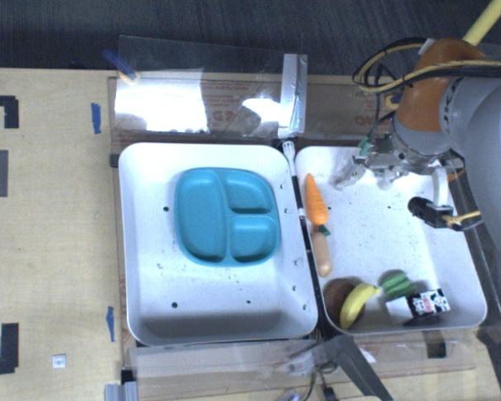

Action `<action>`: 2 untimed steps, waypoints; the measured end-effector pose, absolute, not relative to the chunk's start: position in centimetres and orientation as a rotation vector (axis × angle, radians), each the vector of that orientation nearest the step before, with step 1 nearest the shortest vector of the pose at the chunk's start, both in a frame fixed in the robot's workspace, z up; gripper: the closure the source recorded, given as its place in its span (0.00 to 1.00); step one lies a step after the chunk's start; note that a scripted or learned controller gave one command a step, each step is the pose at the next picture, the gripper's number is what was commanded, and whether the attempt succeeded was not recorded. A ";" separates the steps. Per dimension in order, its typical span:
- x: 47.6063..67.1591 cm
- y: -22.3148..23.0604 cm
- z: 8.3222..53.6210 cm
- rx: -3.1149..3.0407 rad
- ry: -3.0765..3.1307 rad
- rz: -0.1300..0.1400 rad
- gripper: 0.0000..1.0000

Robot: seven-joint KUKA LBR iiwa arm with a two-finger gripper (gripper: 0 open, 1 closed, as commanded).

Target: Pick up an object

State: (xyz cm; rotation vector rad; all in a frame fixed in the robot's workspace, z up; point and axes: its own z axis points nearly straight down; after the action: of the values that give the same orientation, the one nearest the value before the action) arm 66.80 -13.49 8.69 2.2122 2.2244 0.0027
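Observation:
My gripper (368, 175) hangs over the far part of the right bin (401, 241), its fingers apart with nothing between them. An orange carrot (316, 200) lies along that bin's left wall, to the left of the gripper and slightly nearer. Just nearer than the carrot lies a tan stick-like piece (322, 254). At the bin's near end sit a brown round object (337, 290), a yellow banana (357, 302), a green object (394, 283) and a small black-and-white box (427, 304).
The left bin (142, 249) holds a blue divided plate (228, 215). A clear plastic panel with a metal post (292, 98) stands behind the bins. The grey arm (484, 140) fills the right side above the right bin.

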 end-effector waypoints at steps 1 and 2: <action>63.5 -15.7 21.6 2.152 2.267 0.014 0.00; 66.7 -11.8 17.0 2.131 2.309 0.000 0.00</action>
State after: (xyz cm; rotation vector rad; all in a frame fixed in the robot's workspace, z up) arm 66.68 -11.84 17.01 2.1306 2.3088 -0.0001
